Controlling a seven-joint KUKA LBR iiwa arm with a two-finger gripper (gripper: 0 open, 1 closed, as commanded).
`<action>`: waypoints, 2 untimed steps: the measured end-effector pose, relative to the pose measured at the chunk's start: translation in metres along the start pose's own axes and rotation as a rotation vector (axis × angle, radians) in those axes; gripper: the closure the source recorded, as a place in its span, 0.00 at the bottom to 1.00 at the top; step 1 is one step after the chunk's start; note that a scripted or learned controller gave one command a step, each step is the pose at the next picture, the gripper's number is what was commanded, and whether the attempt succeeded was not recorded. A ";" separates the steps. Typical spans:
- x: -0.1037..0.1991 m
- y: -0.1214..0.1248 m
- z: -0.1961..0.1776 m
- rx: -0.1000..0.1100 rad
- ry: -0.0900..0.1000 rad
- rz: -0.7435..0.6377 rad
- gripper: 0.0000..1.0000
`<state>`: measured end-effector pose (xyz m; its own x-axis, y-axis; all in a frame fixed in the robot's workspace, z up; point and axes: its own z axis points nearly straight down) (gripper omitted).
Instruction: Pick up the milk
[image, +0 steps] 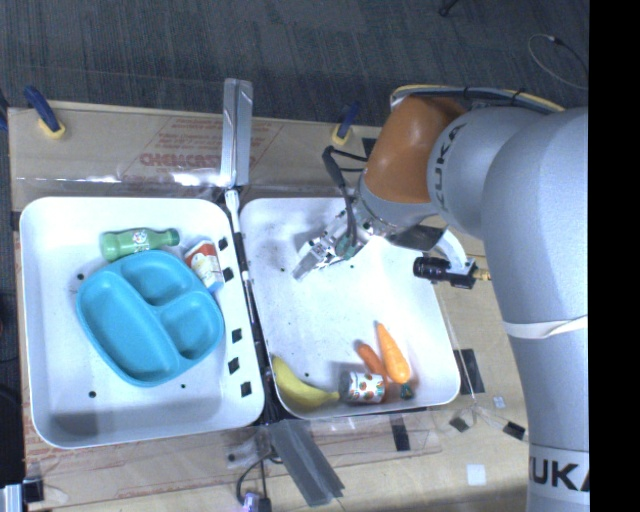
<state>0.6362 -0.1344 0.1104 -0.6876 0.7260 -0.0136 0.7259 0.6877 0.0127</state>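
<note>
Big grey robot arm (520, 210) with an orange band, reaching in from the right side over the brown cardboard-covered surface (130, 140). Two shallow white bins side by side on that surface: left white bin (45, 330) and right white bin (430, 330), touching along the middle. Light blue plastic tray with three sections (150, 315) lying in the middle of the left bin. Yellow banana (300, 385) near the front left corner of the right bin. Green plastic bottle (138, 241) lying on its side near the back edge of the left bin, just beside the tray. Two orange carrots (388, 355) close together near the front edge of the right bin. Small colourful can (365, 387) lying at the front edge of the right bin, between the banana and the carrots. Small red and white milk carton (205, 263) in the left bin, near its right edge, touching the tray's back right corner. Silver pincer (318, 251) over the back part of the right bin, well apart from the milk carton, nothing between its tips; spread or pressed together, cannot tell.
</note>
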 end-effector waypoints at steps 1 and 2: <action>-0.005 0.001 -0.015 -0.006 -0.017 -0.002 1.00; 0.045 0.030 -0.098 0.015 0.011 0.351 1.00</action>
